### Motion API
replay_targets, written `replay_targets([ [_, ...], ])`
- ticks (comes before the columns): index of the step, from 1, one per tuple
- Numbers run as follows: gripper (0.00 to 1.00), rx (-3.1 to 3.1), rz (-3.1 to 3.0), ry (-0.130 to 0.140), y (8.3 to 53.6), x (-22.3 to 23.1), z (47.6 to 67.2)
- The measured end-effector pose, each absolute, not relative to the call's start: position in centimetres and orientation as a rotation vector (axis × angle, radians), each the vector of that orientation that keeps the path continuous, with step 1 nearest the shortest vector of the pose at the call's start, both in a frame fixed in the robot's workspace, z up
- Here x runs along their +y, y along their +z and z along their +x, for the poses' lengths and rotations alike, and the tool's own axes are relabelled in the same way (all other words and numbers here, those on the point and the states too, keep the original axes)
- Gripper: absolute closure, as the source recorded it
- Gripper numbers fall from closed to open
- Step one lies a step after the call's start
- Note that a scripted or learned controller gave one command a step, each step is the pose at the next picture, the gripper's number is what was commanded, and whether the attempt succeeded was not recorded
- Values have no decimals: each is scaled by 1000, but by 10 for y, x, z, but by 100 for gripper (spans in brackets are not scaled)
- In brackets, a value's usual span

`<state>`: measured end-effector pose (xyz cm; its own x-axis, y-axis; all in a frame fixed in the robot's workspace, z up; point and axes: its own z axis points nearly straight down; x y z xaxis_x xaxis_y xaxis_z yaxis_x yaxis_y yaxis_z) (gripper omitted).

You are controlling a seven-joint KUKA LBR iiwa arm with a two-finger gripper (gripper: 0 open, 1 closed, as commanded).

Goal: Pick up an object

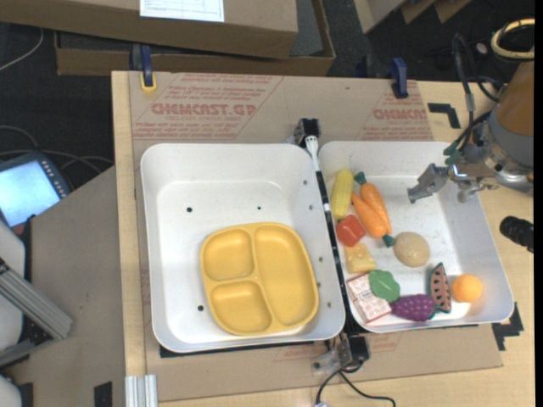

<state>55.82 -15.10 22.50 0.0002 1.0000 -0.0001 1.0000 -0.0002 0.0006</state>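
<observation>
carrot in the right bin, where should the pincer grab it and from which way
Grip the carrot across its orange body near the middle, coming straight down from above. It lies flat and slanted, green tips at both ends, with the corn close along its left side and the red piece by its lower end, so closing across its narrow width looks safest. The pincer is at the bin's upper right.

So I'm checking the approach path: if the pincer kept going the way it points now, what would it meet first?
The pincer points left across the right bin. The carrot looks first in line, though height is unclear.
</observation>
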Motion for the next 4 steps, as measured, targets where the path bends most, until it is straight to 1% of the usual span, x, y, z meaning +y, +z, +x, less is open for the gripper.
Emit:
replay_targets([
  [1, 0, 2230, 2221, -3, 168, -110, 576],
  [2, 0, 2222, 2226, -6, 80, -119, 573],
  [3, 100, 2219, 2222, 2, 95, -118, 575],
  [4, 100, 2227, 2211, 8, 189, -25, 577],
])
